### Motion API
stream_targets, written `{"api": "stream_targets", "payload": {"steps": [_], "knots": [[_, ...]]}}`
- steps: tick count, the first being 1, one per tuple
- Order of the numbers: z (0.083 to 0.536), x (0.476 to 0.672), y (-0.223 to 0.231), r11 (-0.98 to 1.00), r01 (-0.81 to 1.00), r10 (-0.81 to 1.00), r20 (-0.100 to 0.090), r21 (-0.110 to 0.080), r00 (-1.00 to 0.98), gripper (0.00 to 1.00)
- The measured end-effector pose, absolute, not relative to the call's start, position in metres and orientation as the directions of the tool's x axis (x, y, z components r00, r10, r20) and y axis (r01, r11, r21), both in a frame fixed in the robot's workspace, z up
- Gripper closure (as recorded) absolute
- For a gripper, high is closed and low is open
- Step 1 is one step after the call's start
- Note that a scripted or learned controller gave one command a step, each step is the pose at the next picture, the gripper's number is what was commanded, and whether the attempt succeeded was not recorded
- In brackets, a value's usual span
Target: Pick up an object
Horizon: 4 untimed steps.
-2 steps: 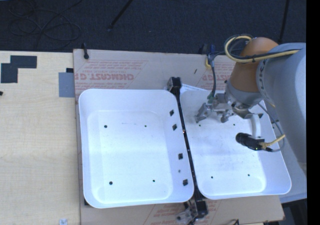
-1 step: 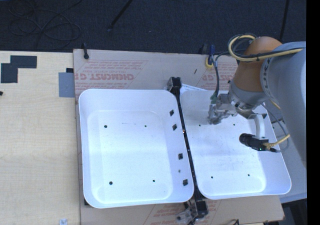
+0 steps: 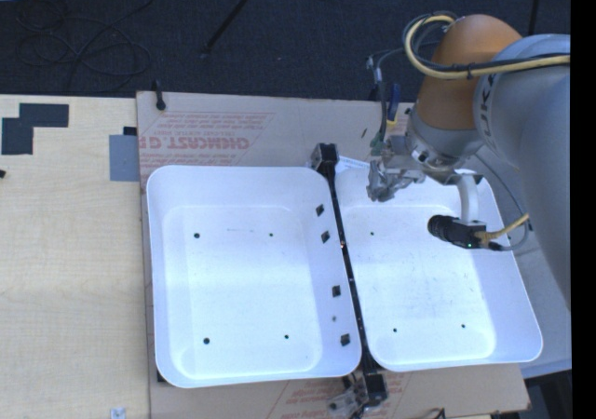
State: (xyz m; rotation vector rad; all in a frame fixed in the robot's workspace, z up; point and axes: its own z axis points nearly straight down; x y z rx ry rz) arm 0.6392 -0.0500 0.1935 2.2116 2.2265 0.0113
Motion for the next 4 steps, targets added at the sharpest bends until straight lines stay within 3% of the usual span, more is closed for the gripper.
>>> {"api": "stream_targets", "payload": {"steps": [1, 2, 3, 4], "knots": [[0.187, 0.629, 0.027, 0.007, 1.000, 1.000, 0.004, -0.005, -0.007, 1.00], [0.241, 0.645, 0.092, 0.006, 1.000, 1.000, 0.003, 0.003, -0.006, 1.00], [0.312, 0.645, 0.141, 0.005, 1.000, 1.000, 0.002, 0.005, -0.005, 1.00], [0.295, 0.643, 0.224, 0.007, 1.000, 1.000, 0.002, -0.004, -0.007, 1.00]]}}
